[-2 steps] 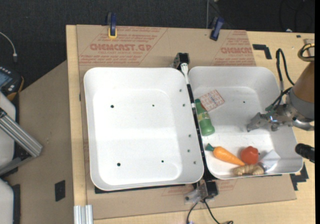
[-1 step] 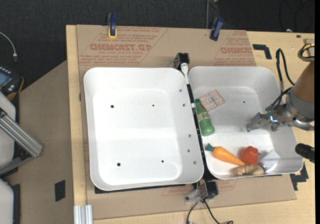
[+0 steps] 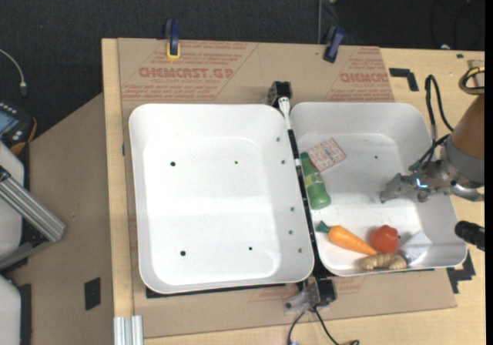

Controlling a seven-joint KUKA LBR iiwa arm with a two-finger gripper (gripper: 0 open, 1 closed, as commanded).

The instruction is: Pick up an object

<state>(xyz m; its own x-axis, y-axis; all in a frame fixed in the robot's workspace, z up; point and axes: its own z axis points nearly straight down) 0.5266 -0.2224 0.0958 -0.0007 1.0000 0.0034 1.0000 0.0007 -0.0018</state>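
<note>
- The gripper (image 3: 394, 188) sits over the right bin (image 3: 362, 116), toward that bin's 3 o'clock side, with the grey wrist and orange-banded arm (image 3: 470, 139) entering from the view's right; the fingers point toward 9 o'clock, out over bare white floor
- Whether the fingers are spread or closed cannot be told from this slant; nothing is seen between them, so the gripper appears to carry nothing
- The nearest candidate seems to be the red tomato (image 3: 385, 238), lying at about 6 o'clock from the fingertips, near but apart; being round, it offers no preferred grasp axis
- The carrot (image 3: 347, 239) lies at roughly 7 o'clock from the fingertips, its long axis running from 10 o'clock (green top) to 4 o'clock (tip), just beside the tomato
- The ginger root (image 3: 384, 262) lies beyond the tomato at 6 o'clock, close to the bin's near rim, with its long axis roughly 9 to 3 o'clock
- The green bottle (image 3: 314, 182) lies at 9 o'clock from the fingers, well apart, along the bin's left wall, with its long axis near 12 to 6 o'clock; a small printed card (image 3: 327, 153) lies at about 10 o'clock, flat on the floor
- The left bin (image 3: 154, 124) shows bare white floor with a few dark dots
- Judged from this, no object has yet been picked; a downward-and-nearward shift toward 6 o'clock would bring the fingers over the tomato
</note>
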